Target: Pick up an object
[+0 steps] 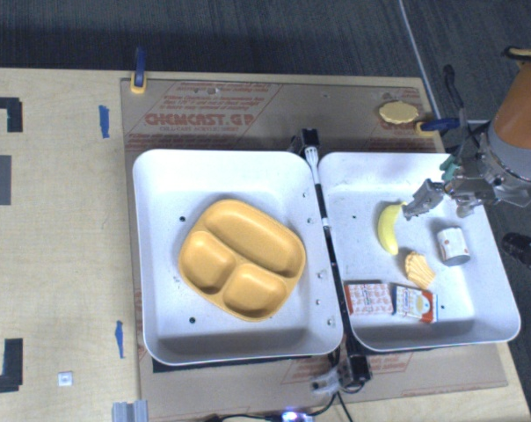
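My gripper (442, 204) hangs over the back of the right bin (503, 323), open, with nothing between its fingers. One finger (420, 202) points down-left toward the top end of a yellow banana (388, 228); whether it touches the banana I cannot tell. A small white cylinder (453, 244) lies just in front of the gripper. An orange ridged shell shape (418, 269) sits nearer the front, and a flat red and white packet (390, 300) lies along the front wall.
The left bin (151, 236) holds a large yellow divided tray (239, 258). A black divider (323, 227) runs between the bins. A tan disc (398, 112) and a blue clip (432, 124) sit on the board behind the right bin.
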`<state>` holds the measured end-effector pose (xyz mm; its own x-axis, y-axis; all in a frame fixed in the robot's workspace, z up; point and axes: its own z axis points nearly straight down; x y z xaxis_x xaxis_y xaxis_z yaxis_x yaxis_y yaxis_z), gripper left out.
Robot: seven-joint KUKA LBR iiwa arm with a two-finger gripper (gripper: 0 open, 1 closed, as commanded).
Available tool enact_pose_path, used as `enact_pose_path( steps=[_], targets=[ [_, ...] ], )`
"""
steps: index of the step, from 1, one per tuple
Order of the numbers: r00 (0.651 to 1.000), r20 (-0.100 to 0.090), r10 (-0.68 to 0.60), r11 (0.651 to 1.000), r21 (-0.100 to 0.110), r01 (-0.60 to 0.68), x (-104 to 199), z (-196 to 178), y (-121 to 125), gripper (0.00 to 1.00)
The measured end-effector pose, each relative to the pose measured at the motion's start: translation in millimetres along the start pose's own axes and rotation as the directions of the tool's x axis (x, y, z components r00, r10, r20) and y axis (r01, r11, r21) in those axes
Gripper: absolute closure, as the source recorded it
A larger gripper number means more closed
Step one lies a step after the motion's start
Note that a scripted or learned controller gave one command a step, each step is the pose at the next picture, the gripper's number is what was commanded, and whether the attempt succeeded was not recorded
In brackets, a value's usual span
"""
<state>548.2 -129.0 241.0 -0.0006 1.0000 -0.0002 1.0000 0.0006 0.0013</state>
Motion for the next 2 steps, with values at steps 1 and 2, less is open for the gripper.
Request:
enact_pose_path(
  steps=[1,2],
  targets=[
    [1.000,0.000,0.001,1.000,-0.002,-0.001,-31,155,-23,0.00],
    [1.000,0.003,0.002,1.000,-0.007,-0.002,-32,144,-21,1.00]
  ],
)
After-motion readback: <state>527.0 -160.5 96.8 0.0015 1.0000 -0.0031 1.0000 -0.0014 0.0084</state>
